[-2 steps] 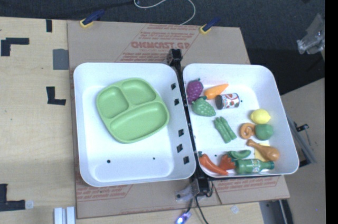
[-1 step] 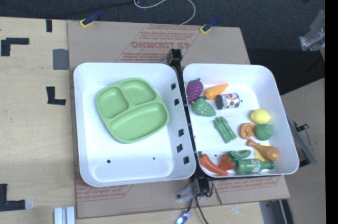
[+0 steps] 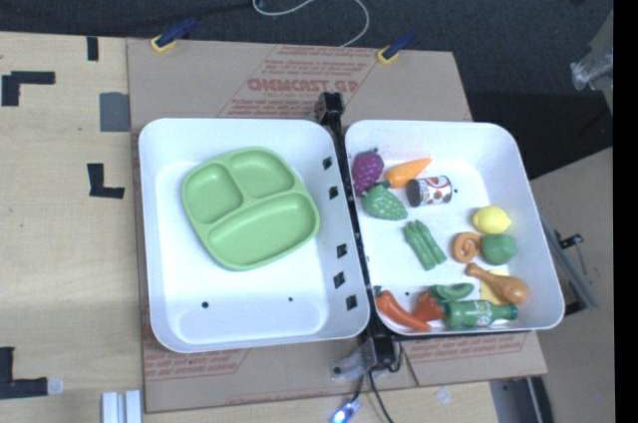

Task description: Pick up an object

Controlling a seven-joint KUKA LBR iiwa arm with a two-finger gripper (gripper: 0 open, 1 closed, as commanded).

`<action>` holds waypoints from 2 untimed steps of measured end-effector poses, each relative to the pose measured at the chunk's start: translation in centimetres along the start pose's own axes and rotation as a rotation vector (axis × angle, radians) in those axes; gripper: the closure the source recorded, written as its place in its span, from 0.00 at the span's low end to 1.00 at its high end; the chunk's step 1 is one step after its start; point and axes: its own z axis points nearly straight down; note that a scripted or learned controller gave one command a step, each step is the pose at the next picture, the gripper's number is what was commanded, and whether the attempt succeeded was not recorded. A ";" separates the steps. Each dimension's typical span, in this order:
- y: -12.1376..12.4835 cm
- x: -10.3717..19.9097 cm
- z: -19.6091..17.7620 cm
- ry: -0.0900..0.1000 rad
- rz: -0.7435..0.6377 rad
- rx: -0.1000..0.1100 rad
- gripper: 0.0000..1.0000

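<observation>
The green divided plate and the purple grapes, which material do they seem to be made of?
Green divided plate: probably moulded plastic, matte, one even colour with soft rounded ridges. Purple grapes: likely toy plastic or rubber, bumpy with uniform colour; too small to be sure.

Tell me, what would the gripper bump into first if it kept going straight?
Hard to say. The gripper looks like a blurry grey shape outside the right bin, and its direction is unclear. Straight down, it would probably meet the dark floor, not the toys.
</observation>
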 end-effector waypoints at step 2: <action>0.1 0.1 -2.0 0.000 -0.002 0.000 1.00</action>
